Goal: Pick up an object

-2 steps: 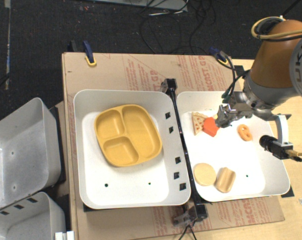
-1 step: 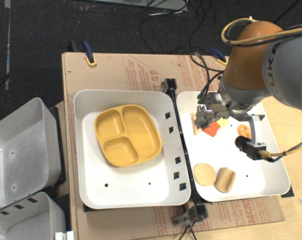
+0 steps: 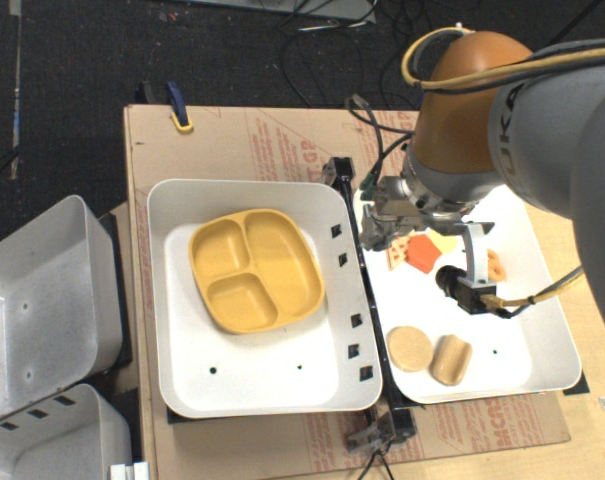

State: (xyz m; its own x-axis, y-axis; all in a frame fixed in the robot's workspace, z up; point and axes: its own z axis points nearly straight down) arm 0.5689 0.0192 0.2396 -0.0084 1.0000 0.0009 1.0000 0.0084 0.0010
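The jaws [image 3: 414,230] hang low over the far left part of the right bin [image 3: 542,363], hidden under the wrist (whether they stand open or closed cannot be told). Just beside them lie an orange block [image 3: 423,254] and a pale yellow piece [image 3: 444,242]. Nearer sit a round tan disc [image 3: 409,348] and a tan cylinder [image 3: 450,359]. The left bin [image 3: 252,388] holds a yellow divided plate [image 3: 254,268].
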